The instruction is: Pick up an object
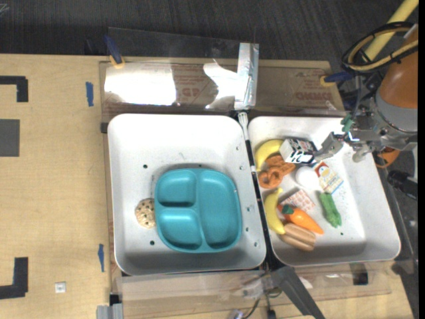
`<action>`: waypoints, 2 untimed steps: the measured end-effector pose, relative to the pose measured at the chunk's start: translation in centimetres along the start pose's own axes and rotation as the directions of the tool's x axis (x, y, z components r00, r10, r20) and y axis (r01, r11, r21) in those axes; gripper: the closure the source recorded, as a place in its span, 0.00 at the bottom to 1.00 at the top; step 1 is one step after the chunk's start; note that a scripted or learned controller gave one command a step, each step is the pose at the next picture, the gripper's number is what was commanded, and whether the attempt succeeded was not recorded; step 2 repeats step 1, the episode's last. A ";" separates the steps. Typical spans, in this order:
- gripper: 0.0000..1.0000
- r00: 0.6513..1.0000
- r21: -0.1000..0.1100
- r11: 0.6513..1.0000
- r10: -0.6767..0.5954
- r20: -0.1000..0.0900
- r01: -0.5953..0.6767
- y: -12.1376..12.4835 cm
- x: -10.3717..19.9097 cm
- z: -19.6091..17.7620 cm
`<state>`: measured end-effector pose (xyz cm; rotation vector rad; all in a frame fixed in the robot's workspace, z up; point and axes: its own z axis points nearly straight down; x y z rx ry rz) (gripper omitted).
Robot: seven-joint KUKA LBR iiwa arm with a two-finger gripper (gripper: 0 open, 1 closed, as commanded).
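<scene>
The right bin (pixel 378 238) holds a heap of toy food. There is a yellow banana (pixel 265 151), a brown pretzel (pixel 274 173), a black-and-white packet (pixel 298 151), a white egg (pixel 306 177), an orange carrot (pixel 303 217), a sausage roll (pixel 297 238) and a green pod (pixel 331 208). My gripper (pixel 345 149) hangs over the bin's upper right part, just right of the packet. Its fingers stand open with nothing between them. The grey arm and its orange band (pixel 402 88) come in from the right.
The left bin (pixel 126 145) carries a teal divided plate (pixel 197 208) and a speckled cookie (pixel 145 212) beside its left edge. A clear plastic sheet (pixel 172 78) and a metal upright (pixel 247 75) stand behind the bins. Yellow and black cables (pixel 382 42) loop at the top right.
</scene>
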<state>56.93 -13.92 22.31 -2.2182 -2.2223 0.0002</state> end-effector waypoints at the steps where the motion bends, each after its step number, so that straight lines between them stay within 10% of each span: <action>1: 0.00 1.000 -0.015 1.000 0.000 0.004 0.000 -3.5 1.0 12.4; 2: 0.00 1.000 -0.015 1.000 0.000 0.004 0.000 -3.5 1.0 12.4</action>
